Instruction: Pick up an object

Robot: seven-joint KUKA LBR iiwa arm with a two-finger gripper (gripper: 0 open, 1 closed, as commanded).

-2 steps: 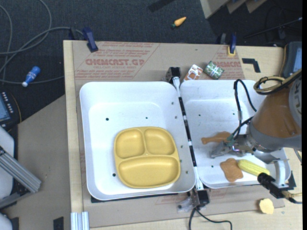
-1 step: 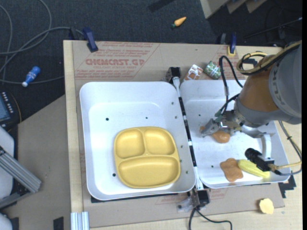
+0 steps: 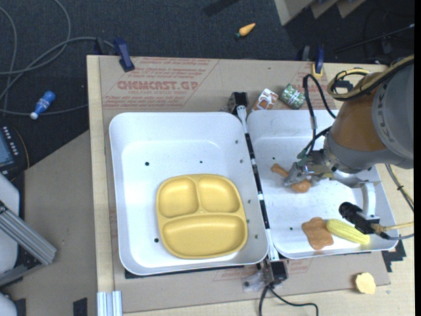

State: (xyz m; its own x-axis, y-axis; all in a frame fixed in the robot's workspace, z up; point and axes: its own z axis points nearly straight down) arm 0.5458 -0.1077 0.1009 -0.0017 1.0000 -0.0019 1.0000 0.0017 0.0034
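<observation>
Right white bin (image 3: 283, 236): claw (image 3: 297, 178) low at centre-right of frame, grip state indiscernible, over small orange-brown food piece (image 3: 301, 187). Yellow plastic corn cob (image 3: 348, 231) lower right. Left bin (image 3: 125, 176): yellow three-compartment plastic tray (image 3: 200, 214).

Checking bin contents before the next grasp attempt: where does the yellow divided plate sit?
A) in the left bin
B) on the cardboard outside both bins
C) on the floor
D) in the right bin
A: the yellow divided plate lies flat inside the left bin, while the gripper works over in the right bin.
</observation>
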